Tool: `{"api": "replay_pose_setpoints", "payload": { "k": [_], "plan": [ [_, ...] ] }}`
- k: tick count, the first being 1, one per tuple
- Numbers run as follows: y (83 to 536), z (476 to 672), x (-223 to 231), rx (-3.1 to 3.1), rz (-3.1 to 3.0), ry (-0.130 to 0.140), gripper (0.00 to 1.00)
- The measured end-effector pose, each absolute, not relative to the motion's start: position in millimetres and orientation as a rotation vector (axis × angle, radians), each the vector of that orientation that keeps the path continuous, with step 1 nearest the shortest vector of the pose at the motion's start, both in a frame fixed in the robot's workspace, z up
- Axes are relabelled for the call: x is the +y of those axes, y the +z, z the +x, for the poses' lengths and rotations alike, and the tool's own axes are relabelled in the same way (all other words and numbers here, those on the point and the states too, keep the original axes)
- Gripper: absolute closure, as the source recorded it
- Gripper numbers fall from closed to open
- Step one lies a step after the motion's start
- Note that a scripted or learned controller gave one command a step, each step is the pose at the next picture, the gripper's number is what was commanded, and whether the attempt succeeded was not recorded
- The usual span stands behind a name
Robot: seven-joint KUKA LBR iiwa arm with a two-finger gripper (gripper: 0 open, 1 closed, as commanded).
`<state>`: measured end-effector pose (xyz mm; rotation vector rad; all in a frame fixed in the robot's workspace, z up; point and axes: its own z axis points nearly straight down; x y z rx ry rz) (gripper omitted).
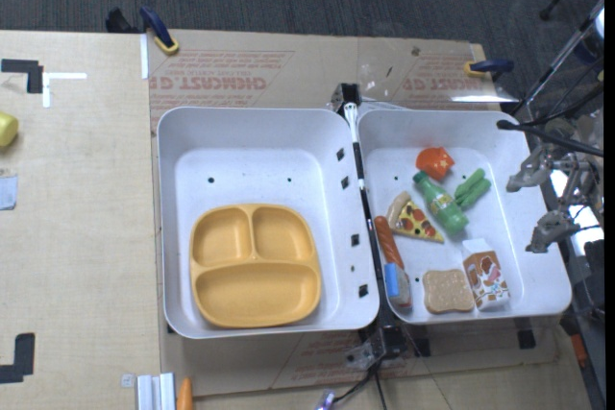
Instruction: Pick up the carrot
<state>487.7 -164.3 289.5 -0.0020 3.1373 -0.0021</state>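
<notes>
The carrot (387,242) is a slim orange toy lying lengthwise against the left wall of the right bin (538,298). My gripper (535,206) hangs over the right bin's right rim, far to the right of the carrot. Its two metal fingers (526,176) are spread apart, open, with nothing between them.
Beside the carrot lie a pizza slice (415,219), a green bottle (440,203), a green toy (472,188), an orange-red toy (434,160), a bread slice (449,291), a small carton (485,278) and a blue piece (391,281). The left bin (173,206) holds a yellow divided plate (256,264).
</notes>
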Motion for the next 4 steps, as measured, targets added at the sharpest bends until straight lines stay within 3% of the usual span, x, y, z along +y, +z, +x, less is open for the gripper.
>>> {"api": "replay_pose_setpoints", "payload": {
  "k": [1,2,3,4],
  "plan": [
    [378,489.6,-91,3.131,-0.077,-0.001,0.00],
    [521,605.1,-28,3.135,0.023,0.001,0.00],
    [361,588.3,32,3.139,-0.009,0.001,0.00],
    [191,545.1,65,3.139,0.109,0.001,0.00]
  ]
}}
